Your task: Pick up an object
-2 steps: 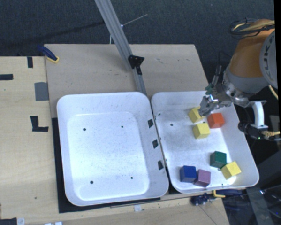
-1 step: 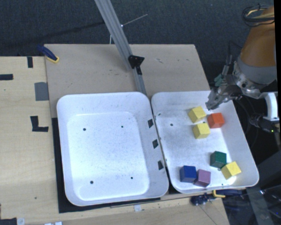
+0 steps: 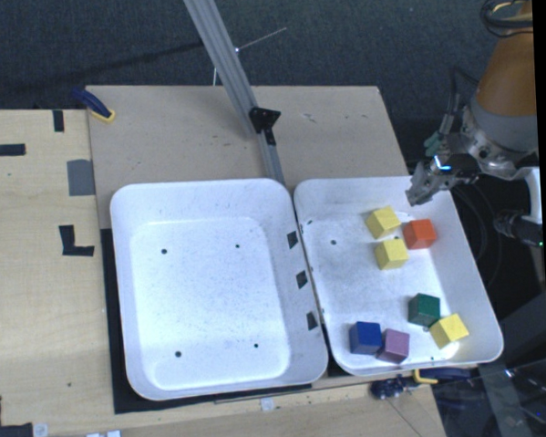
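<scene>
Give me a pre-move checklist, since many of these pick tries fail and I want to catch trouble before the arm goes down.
1. Blocks sit in the right bin: ok, seven there.
2. Gripper is over that bin: ok, at its upper right corner.
3. Nearest targets, the orange block and the upper yellow block, are unobstructed from above: ok.
4. Those two stand apart: ok, a small gap shows.
5. Blue block and purple block have room for fingers between them: not ok, they touch.
6. Finger opening: cannot tell.

Seven small blocks in the right bin: three yellow, orange, green, blue, purple.
</scene>
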Robot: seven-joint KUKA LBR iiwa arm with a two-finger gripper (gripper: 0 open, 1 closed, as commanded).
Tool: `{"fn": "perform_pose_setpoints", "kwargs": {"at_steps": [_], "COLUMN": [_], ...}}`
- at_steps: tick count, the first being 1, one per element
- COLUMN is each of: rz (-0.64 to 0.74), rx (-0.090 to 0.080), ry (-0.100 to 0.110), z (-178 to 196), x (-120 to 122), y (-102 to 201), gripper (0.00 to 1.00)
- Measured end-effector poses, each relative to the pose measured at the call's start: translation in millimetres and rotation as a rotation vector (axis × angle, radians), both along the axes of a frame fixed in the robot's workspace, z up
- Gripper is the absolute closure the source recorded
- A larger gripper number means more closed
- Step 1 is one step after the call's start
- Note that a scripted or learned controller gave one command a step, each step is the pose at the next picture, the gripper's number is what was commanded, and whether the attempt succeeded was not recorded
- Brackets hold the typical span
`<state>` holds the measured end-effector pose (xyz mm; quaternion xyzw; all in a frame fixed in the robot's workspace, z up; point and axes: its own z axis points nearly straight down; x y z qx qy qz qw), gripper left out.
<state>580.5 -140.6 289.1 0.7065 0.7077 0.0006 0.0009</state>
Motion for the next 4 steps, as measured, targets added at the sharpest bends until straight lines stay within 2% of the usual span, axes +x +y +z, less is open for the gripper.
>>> {"fn": "perform_pose_setpoints", "kwargs": {"at_steps": [3, 4], "rz": [0.005, 0.007], "rx": [0.002, 0.002], "ry": [0.006, 0.004], "z": [-45, -46], "x": [-15, -16], "y": [153, 209], "gripper": [1.0, 1.0]}}
